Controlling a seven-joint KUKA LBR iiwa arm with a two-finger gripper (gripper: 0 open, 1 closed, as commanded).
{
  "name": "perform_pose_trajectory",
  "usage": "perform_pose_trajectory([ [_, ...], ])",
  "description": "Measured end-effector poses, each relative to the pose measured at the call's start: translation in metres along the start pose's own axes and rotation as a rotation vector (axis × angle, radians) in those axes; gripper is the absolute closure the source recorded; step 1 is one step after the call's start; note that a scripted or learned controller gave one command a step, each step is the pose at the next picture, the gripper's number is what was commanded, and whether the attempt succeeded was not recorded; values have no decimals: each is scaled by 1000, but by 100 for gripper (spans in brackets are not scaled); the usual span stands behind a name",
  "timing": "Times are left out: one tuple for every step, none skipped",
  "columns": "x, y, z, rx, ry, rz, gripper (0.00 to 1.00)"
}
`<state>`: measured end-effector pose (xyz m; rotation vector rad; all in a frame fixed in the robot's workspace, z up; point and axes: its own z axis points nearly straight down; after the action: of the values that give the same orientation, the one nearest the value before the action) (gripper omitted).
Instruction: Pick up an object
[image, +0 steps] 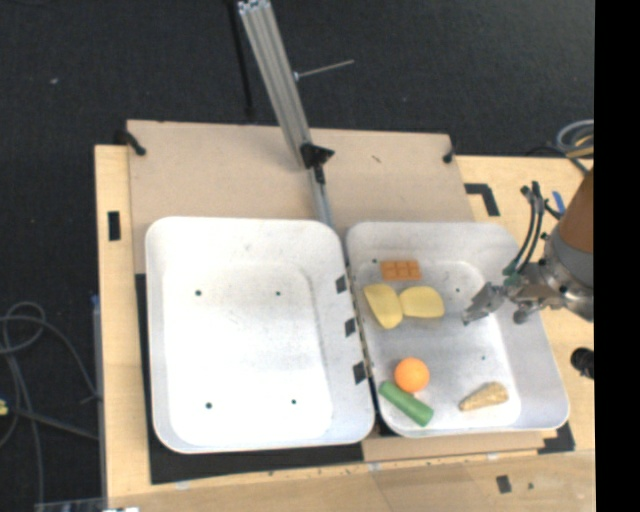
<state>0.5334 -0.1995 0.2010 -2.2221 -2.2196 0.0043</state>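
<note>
Near edge first: right bin (530, 400) holds all the items. Green cylinder (405, 404) at about 7 o'clock in that bin, lying at a slant, its upper end touching or nearly touching the orange ball (411, 375) just above it. Tan wedge-shaped piece (484, 397) at about 5 o'clock, near the front rim, apart from the others.

Mid bin: two yellow pieces side by side, the left yellow piece (382, 305) and right yellow piece (422, 302), touching or almost touching each other, at about 10 o'clock from bin centre. Beyond them, the small orange waffle-like block (400, 269) at about 11 o'clock, near the back wall.

My gripper (484, 304) comes in from 3 o'clock, over the right part of the right bin, tip pointing toward 9 o'clock. It sits just right of the right yellow piece, with a gap between. Nothing seen between my fingers; open or closed I cannot tell, too blurred. Orange band of my arm (577, 215) at the frame's right side.

Left bin (160, 330) sits beside the right bin, rims touching along the middle.

Far side: wooden bench (200, 165) behind both bins, metal rail (280, 80) slanting up toward 12 o'clock.
</note>
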Motion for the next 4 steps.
perform_pose_trajectory([
  [-5,-5,44,1,0,0,0],
  [-6,-5,96,1,0,1,0],
  [-7,-3,82,-8,-1,8,100],
  [-11,-7,19,-11,-2,4,100],
])
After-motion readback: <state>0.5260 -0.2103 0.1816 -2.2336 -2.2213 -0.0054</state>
